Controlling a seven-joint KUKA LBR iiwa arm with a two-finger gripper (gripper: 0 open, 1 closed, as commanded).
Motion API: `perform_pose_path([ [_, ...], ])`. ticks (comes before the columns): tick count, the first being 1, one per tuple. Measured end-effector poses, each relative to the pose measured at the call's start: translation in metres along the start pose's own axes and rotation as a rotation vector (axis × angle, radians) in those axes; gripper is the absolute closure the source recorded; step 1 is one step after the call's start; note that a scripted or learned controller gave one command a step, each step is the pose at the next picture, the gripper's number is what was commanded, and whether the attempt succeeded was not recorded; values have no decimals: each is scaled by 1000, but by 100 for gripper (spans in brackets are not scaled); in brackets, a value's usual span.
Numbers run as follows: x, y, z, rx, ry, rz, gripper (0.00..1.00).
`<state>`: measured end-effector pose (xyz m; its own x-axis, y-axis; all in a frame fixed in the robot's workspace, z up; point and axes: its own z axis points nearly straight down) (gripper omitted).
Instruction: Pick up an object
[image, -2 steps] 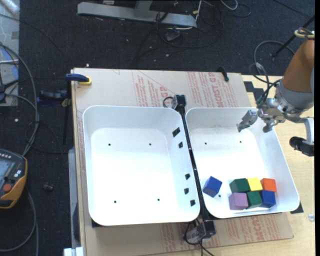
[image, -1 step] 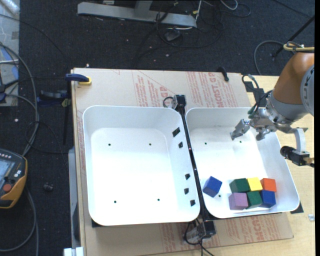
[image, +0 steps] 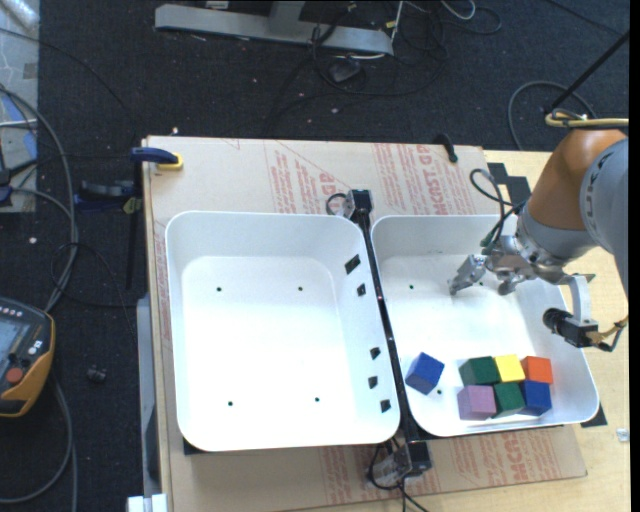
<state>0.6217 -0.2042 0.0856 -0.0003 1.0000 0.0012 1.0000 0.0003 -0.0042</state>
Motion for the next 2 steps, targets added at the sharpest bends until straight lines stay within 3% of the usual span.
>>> perform_pose_path([
  [1,0,2,-13,-5,-1,-1,100],
  [2,-6,3,-58,-8,-2,0,100],
])
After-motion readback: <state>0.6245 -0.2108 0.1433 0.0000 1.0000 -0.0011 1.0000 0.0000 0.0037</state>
